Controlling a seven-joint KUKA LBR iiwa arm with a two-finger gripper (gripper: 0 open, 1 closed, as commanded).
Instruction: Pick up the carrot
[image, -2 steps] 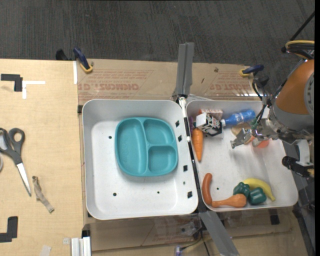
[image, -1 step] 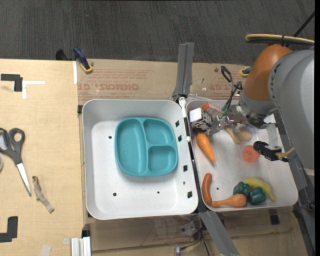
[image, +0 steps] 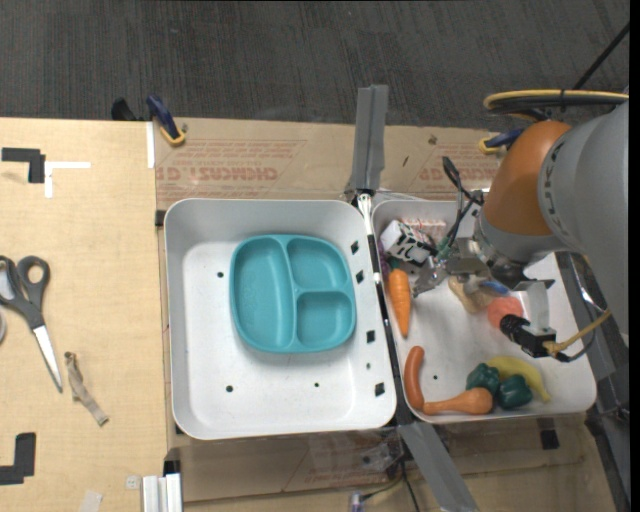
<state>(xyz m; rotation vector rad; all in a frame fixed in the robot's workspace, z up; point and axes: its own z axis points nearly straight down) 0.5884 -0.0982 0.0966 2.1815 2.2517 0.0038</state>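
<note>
The carrot (image: 399, 301) lay just left of the gripper (image: 432, 277), apparently untouched. Whether its jaws stood apart was impossible to tell. A good grasp probably required shifting left and straddling the carrot's thick upper end.

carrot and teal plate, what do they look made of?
Carrot: likely moulded plastic toy, judging by its uniform orange and smooth, slightly glossy skin; could be rubber. Teal plate: looks like matte plastic or silicone, one even colour with soft rounded dividers and little glare.
</note>
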